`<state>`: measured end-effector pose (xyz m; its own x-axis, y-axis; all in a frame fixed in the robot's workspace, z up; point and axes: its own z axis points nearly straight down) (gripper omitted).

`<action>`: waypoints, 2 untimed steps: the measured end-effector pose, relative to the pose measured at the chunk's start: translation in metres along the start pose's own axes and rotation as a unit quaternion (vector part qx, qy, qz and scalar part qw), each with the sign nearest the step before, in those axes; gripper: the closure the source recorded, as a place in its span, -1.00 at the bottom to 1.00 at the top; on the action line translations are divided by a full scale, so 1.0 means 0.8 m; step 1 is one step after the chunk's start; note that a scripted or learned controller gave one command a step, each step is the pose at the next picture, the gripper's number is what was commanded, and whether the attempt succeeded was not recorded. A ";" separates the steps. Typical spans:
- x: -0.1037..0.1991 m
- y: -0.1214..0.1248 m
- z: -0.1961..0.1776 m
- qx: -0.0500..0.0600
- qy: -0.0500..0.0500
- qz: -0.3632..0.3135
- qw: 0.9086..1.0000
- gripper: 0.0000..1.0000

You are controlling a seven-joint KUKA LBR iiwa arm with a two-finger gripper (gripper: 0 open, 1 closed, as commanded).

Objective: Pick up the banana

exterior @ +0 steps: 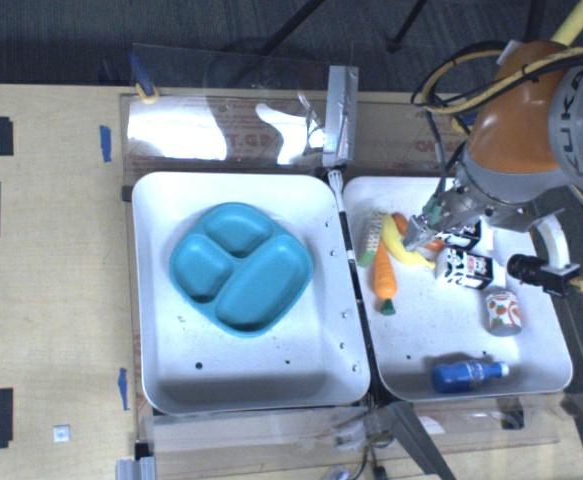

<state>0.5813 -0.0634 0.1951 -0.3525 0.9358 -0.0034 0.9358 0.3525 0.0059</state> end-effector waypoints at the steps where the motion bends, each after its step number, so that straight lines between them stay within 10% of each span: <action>1: 0.062 -0.016 -0.088 0.002 0.001 0.070 0.998 1.00; 2: 0.084 -0.029 -0.123 0.001 0.000 -0.074 0.997 1.00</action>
<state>0.5355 -0.0087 0.2935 -0.4874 0.8732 -0.0032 0.8732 0.4874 0.0039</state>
